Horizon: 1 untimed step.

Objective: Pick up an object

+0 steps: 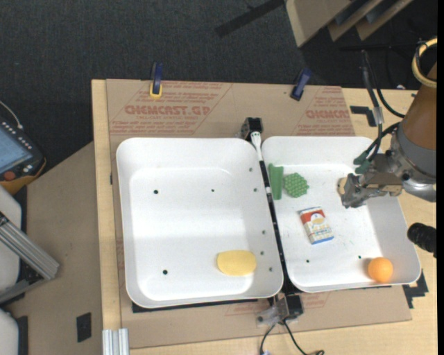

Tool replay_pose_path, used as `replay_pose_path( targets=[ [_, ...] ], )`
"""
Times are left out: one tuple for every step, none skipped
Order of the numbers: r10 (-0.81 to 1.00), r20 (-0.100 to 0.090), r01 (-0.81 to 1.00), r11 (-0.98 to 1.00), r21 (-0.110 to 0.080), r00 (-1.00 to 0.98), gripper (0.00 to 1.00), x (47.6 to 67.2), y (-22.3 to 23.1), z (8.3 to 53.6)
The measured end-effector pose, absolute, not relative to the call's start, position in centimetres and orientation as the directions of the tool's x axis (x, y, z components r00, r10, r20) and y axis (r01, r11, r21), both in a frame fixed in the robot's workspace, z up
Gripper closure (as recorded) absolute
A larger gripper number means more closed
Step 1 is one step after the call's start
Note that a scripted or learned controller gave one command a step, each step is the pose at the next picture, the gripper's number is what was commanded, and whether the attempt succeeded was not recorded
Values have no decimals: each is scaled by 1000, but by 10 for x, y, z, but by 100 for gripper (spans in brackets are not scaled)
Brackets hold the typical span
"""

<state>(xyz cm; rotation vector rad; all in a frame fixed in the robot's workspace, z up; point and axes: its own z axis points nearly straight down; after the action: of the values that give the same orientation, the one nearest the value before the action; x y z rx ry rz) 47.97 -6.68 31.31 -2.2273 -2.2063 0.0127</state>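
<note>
Partly cropped arm [423,132], pincer [352,192] indistinct.

A dark carpeted floor [104,35] is seen around the counter [104,208], whose top is covered by a brown cardboard sheet [208,104] printed with red lettering. The sheet is held at the far edge by two blue clamps [157,80]. Wooden boards [340,21] are seen at upper right, and an aluminium rail [28,246] at left.
</note>
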Motion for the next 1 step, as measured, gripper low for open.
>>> replay_pose_path(
  targets=[
    [1000,1,1000,5,5,-5,100,480,-16,351]
  ],
)
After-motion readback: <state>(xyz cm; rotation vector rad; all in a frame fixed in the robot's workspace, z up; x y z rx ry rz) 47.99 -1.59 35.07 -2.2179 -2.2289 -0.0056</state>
